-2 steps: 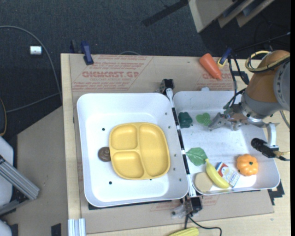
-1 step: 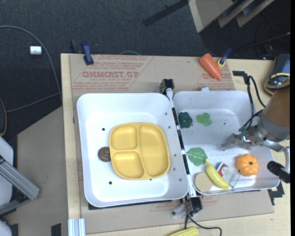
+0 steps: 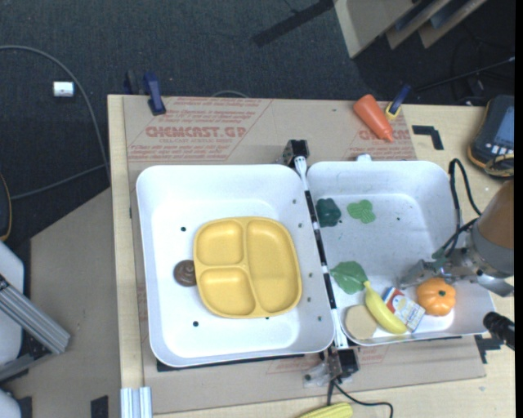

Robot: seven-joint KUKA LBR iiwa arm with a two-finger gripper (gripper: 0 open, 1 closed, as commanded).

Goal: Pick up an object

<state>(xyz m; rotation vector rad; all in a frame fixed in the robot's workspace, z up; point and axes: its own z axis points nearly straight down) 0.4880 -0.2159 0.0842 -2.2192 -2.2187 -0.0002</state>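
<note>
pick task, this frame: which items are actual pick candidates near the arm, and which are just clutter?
Candidates, right bin, near the gripper:
- orange fruit
- banana
- small printed packet
- tan disc
- green pieces

Lying about:
- yellow divided plate, left bin
- brown object beside the plate
- orange carrot-like toy on the bench

Dark blue-grey carpet floor [image 3: 73, 49] around a light wooden table [image 3: 245, 122] printed with red lettering. White cable [image 3: 78, 90] looping across carpet at left. Beige furniture corner [image 3: 392, 24] top right. Even overhead light.
</note>
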